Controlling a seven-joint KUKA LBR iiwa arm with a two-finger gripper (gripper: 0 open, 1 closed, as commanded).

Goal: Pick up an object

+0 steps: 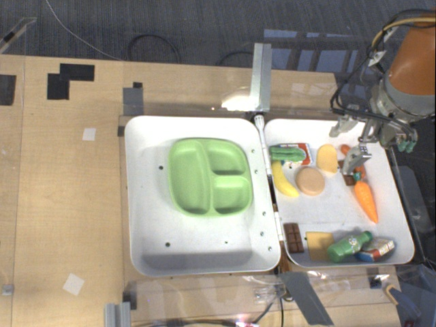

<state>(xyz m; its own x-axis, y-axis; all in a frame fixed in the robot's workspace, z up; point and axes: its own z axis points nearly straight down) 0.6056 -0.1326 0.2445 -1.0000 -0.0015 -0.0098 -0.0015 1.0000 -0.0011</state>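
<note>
My gripper [355,162] hangs over the right bin [334,213], near its far right side, just above the top end of an orange carrot [366,200]. To its left lie a yellow-orange oval piece [328,159] and a tan round piece [311,181]. A yellow banana [283,179] and a green and red packet [290,153] lie along the bin's left side. A small brown thing [350,178] sits right under the gripper; I cannot tell whether it is touched.
The left bin [150,240] holds a green divided plate [208,176]. At the right bin's front lie a chocolate bar [293,237], a yellow block [319,240], a green bottle [349,245] and a blue and red can [379,250]. A metal post [261,77] stands behind the bins.
</note>
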